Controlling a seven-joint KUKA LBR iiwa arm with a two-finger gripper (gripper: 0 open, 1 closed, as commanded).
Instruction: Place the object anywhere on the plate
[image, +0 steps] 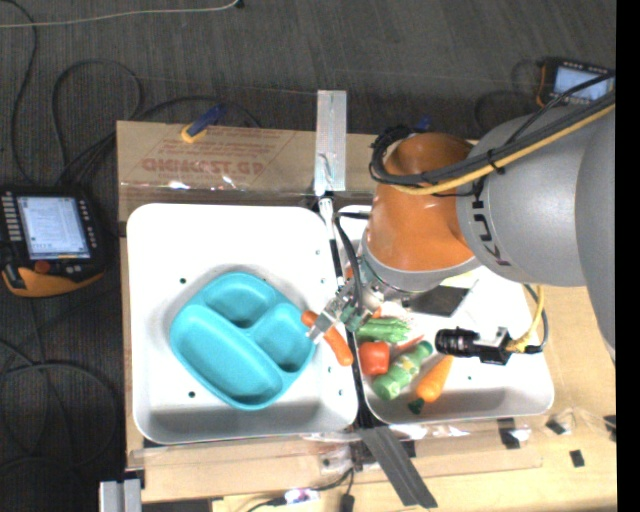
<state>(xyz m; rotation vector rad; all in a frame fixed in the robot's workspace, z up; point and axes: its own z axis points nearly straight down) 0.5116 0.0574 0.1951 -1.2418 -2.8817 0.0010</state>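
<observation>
Look at the claw (335, 318) over the divide between the two bins: you can see it pinching the orange carrot (330, 337). The carrot hangs at the blue plate (240, 340)'s right edge, above the left bin (160, 400). Its long axis runs diagonally, from upper left by the plate down to lower right.
</observation>
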